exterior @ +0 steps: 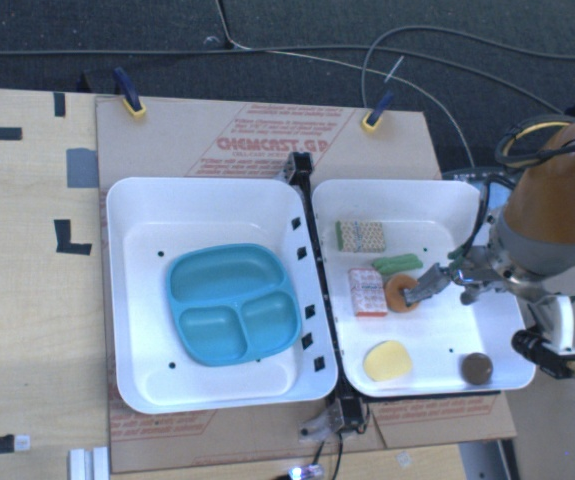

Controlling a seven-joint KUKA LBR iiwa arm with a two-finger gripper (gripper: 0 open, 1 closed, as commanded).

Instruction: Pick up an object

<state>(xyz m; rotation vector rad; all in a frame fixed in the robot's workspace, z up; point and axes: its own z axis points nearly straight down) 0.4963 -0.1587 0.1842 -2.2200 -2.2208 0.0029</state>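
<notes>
A brown ball (pixel 477 368) and a round yellow piece (pixel 388 360) are seen at the near edge of the right bin (pixel 437 200). Farther in, the gripper (pixel 419 290) is placed right over an orange ring (pixel 400 294), which is beside a red and white packet (pixel 367 292). It cannot be told if the ring is gripped. A green piece (pixel 396 264) and a dotted block (pixel 360 235) are found behind. A blue tray (pixel 233 302) is kept in the left bin (pixel 137 203).
</notes>
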